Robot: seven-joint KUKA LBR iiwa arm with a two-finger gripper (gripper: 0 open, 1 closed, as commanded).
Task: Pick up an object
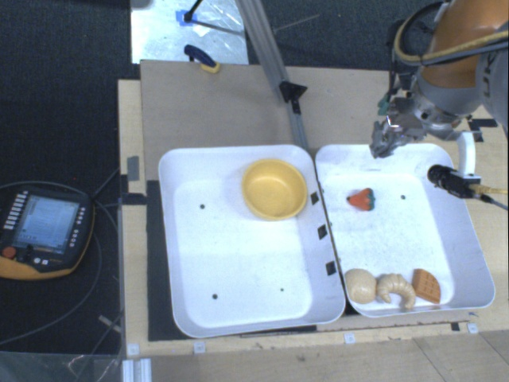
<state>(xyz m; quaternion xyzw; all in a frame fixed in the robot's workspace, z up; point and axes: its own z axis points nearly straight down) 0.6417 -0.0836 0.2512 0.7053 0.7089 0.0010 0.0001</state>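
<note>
The tool, grip state unclear, hangs over the right bin's far edge, the strawberry nearer.

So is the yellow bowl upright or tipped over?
Upright: the bowl sits in the left bin with its open hollow facing up.
</note>
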